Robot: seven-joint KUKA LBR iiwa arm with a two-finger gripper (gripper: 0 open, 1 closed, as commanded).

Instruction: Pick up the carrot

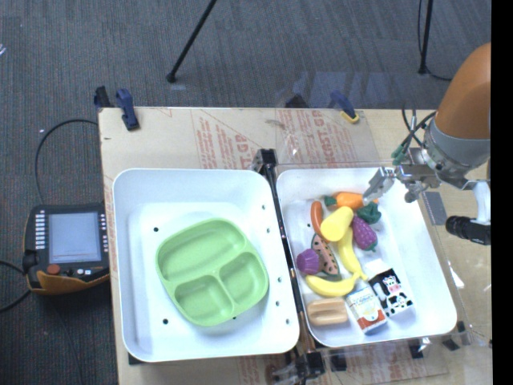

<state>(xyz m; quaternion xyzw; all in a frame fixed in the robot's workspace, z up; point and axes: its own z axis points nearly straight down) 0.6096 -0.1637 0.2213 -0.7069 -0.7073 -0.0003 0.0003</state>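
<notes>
Hovering tool [383, 184] by carrot [349, 200], green end part-hidden.

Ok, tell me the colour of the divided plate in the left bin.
Light green plate, camera view.

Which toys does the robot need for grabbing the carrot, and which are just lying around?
Needed: carrot, gripper.

Just lying around: green tray, bananas, grapes, yellow pear, milk carton, bread roll, watermelon slice.
</notes>
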